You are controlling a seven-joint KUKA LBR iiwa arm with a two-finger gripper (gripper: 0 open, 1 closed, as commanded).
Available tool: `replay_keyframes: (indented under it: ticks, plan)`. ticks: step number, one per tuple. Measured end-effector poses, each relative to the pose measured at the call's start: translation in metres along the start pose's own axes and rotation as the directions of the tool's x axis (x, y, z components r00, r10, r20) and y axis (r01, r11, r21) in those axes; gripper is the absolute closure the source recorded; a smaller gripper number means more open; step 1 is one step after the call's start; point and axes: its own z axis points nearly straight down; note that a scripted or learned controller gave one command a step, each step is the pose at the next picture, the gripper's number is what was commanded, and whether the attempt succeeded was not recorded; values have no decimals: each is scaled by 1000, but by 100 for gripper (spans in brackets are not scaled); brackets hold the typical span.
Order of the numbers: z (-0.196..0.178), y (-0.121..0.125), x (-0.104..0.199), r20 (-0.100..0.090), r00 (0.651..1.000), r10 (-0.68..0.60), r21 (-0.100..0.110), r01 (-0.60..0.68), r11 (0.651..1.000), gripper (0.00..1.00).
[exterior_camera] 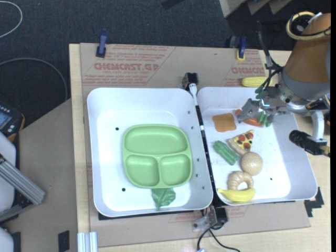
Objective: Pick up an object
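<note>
Banana [237, 195] lies well below the pincer [255, 114], which hovers over an orange-red piece [254, 122]; grip unclear.

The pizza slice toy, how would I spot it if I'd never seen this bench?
Look in the right white bin, the one crowded with toy food. Near its middle lies the pizza slice, a small yellow wedge dotted with red. It sits between the flat orange piece above and the round beige ball below, with a green pod to its left; it alone is triangular and spotted.
</note>
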Motion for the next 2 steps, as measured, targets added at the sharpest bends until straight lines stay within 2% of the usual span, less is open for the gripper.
replay_keyframes:
  ticks: [1,2]
  plan:
    - [121,9,-17,-1,1000,3,4,-3,1000,0]
    - [116,52,22,-1,1000,-4,-4,4,1000,0]
